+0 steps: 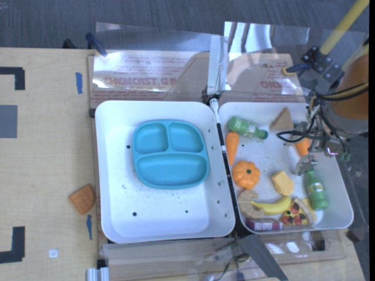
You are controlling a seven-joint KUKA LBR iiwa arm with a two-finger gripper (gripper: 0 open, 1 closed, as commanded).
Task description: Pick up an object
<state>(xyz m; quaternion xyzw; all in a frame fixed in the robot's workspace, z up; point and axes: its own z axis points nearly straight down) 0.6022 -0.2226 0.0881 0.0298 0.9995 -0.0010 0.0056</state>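
We logged a wooden desk [41,157] on grey carpet [176,4]. Fingers [304,164] hung just above the green bottle [316,191]; their state unclear.

A: Arm position? It is seen reaching in from the right, orange band above the wrist.
B: Noted. The pincer [306,164] is pointed downward, wrapped in black cables.
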